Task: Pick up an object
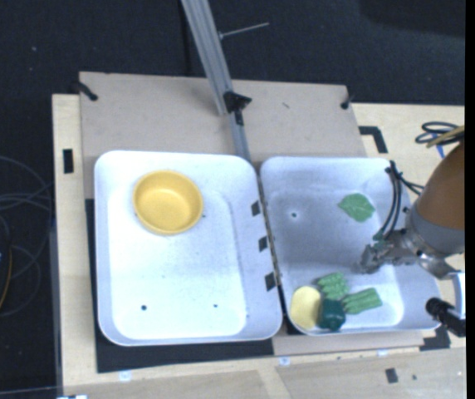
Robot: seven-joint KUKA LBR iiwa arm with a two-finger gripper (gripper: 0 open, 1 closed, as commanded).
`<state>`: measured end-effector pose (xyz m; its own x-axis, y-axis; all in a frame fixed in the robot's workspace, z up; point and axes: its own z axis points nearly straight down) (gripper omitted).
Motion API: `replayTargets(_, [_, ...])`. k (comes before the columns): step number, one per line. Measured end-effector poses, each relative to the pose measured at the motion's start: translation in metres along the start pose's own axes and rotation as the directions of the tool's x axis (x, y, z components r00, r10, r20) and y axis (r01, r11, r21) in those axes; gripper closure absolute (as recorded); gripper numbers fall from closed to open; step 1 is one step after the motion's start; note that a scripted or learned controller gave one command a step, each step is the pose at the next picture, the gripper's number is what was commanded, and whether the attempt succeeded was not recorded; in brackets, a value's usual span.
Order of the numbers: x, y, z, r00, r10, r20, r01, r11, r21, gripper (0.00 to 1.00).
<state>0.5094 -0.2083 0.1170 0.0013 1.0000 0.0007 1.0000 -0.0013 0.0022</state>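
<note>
A yellow bowl [168, 202] sits in the upper left of the left bin [121, 306]. In the right bin [304, 181] a flat light-green piece [357, 206] lies near the upper right. A cluster rests along the front rim: a pale yellow round object [306, 306], a dark teal object [331, 314] and ribbed green pieces [350, 293]. My gripper [372, 260] hangs low over the right side of the right bin, just above and to the right of that cluster, with nothing visible between its fingers.
The arm's orange band and grey wrist [445, 202] reach in over the right bin's right edge. A slanted metal rail [213, 56] runs from the top down to the gap between the bins. Cables lie at the far right.
</note>
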Motion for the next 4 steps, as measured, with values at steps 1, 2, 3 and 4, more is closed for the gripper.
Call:
replayTargets(1, [-0.011,0.001,-0.053,1.0,0.0,0.003,0.0,1.0,-0.003,1.0])
replayTargets(2, [-0.005,-0.003,-0.099,1.0,-0.002,0.002,0.002,1.0,-0.003,1.0])
replayTargets(3, [-0.006,-0.002,-0.103,1.0,-0.002,0.0,0.002,1.0,0.001,1.0])
replayTargets(4, [0.054,0.01,-0.109,1.0,-0.007,0.0,0.007,1.0,0.0,1.0])
